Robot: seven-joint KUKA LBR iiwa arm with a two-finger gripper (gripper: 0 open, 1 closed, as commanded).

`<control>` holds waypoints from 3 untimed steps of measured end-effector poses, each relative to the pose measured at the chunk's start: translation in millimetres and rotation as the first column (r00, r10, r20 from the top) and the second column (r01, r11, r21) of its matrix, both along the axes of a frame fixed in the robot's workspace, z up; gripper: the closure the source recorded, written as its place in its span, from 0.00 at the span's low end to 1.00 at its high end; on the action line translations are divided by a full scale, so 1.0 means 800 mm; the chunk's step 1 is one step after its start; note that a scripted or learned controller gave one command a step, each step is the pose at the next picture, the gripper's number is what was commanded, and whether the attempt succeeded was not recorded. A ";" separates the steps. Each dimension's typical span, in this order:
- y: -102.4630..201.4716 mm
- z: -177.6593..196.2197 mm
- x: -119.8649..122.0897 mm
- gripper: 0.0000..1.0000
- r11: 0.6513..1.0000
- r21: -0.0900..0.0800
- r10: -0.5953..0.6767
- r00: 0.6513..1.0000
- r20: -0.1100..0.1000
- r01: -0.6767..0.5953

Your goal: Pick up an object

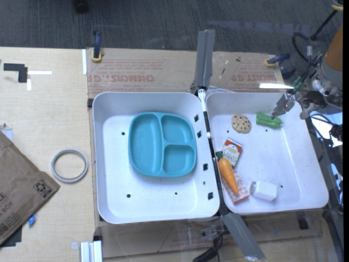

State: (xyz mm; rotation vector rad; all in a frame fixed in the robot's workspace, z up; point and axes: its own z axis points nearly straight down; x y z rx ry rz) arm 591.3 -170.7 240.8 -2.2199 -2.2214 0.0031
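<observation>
A: Where is the gripper (283, 106) seen, taking the right bin (305, 162) as the landmark?

B: It is seen over the bin's far right corner, beneath the grey arm (332, 64) reaching in from the right. Its tip is placed just beside the green object (269, 120), at that object's right end.

A: Is anything held by it?

B: That cannot be told. Nothing can be made out between its parts; the green object is seen lying on the bin floor.

A: What else is contained in the right bin?

B: A round cookie (241, 124) is found just left of the green object, near the far wall. Towards the bin's left side a small carton (232, 152) is laid, and an orange carrot (227, 176) is set in front of it, resting on a flat packet (238, 192). A white block (264, 190) is placed near the front wall, just right of the carrot.

A: And beyond the right bin?

B: Touching its left wall, the left bin (109, 162) is seen, with a teal divided plate (162, 144) in it. Further left, a tape ring (69, 165) is laid on the bench (43, 113).
</observation>
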 end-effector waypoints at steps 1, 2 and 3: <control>-0.015 -0.185 0.058 0.00 1.000 -0.002 -0.001 1.000 0.004 0.001; -0.010 -0.104 0.085 0.00 0.999 -0.001 0.045 0.999 0.004 -0.045; 0.030 -0.186 0.083 0.00 0.987 0.000 0.160 0.987 0.002 -0.160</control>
